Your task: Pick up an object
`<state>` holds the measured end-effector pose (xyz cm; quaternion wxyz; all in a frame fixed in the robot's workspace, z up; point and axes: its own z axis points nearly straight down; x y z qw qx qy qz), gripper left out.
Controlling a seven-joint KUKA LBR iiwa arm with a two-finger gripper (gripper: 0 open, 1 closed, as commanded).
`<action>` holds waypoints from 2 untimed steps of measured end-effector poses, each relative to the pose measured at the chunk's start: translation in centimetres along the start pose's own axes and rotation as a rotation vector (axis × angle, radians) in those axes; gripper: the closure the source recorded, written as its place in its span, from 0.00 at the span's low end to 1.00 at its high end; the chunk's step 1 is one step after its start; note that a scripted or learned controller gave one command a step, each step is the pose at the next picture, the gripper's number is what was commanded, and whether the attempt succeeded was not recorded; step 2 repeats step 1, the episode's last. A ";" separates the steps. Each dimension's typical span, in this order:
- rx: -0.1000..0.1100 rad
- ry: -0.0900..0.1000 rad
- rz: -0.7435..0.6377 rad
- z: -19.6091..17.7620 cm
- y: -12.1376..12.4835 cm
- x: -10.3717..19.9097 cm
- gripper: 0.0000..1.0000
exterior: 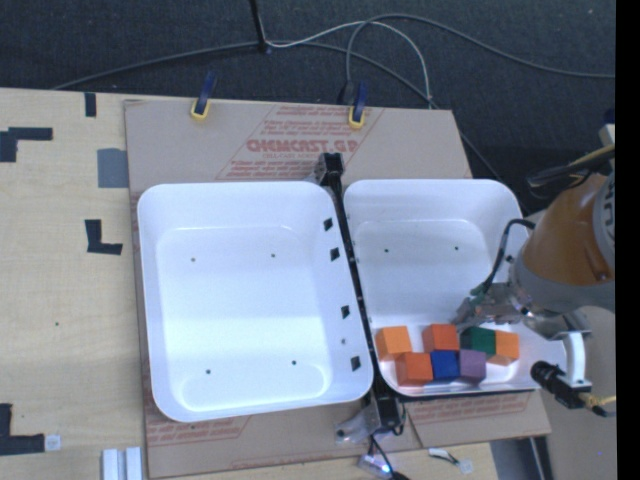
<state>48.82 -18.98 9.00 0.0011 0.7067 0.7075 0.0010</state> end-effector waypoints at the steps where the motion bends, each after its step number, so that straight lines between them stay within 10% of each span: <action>1: -0.010 -0.001 -0.006 -14.0 6.6 4.9 0.00; 2: -0.010 -0.001 -0.006 -14.0 6.6 4.9 0.00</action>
